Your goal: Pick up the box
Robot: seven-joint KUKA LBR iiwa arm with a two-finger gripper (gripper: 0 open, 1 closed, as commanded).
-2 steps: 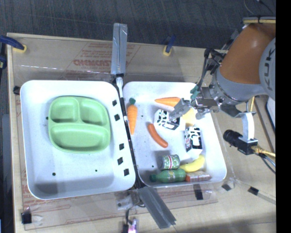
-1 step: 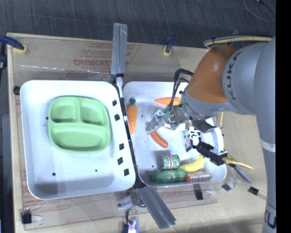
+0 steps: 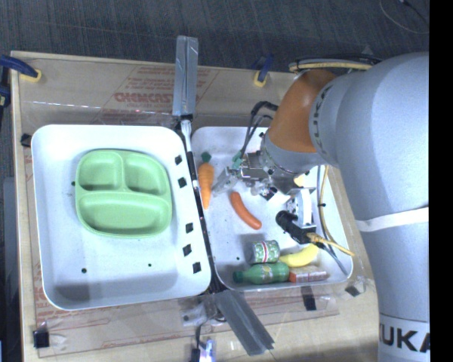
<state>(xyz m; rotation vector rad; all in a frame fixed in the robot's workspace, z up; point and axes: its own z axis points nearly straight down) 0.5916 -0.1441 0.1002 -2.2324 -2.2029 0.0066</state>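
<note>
A small, flat, reddish box [image 3: 311, 276] lies against the front wall of the right bin [image 3: 220, 145], just right of a green bottle [image 3: 263, 274] and below a banana [image 3: 300, 257]. My gripper [image 3: 243, 175] hangs low over the back half of the right bin, between a carrot [image 3: 205, 183] and the arm's wrist. It is well behind the box and to its left, directly above the upper end of an orange sausage-shaped item [image 3: 246, 210]. Nothing shows in its grasp.
A small can [image 3: 265, 250] lies above the bottle. The left bin [image 3: 53, 145] holds a green divided plate [image 3: 123, 192]. The arm's grey body and orange band [image 3: 298, 119] cover the right bin's back right corner. Cables [image 3: 321, 225] hang over its right side.
</note>
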